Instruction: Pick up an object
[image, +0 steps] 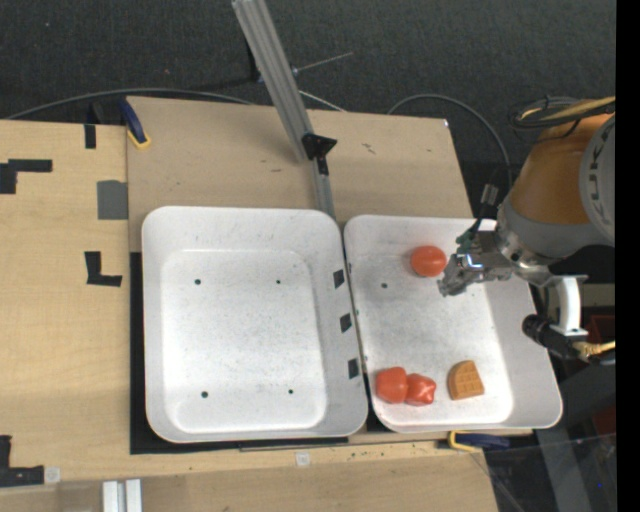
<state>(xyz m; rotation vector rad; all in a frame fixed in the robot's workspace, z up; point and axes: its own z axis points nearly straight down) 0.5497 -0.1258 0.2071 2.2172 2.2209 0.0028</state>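
In the right bin (420, 330) lie three objects. An orange-red ball (428, 261) rests near the bin's far side. Two red lumps (404, 386) sit together at the near edge, and a tan waffle-like piece (465, 380) lies just right of them. My gripper (458, 277) hangs just right of the orange-red ball, low over the bin, with nothing seen between its fingers. The grey arm with its orange band (560, 190) reaches in from the right.
The left bin (240, 320) stands beside the right one, joined by black clips (345, 320). A metal pole (285, 85) slants in from the top. Cables run along the dark floor behind the bench.
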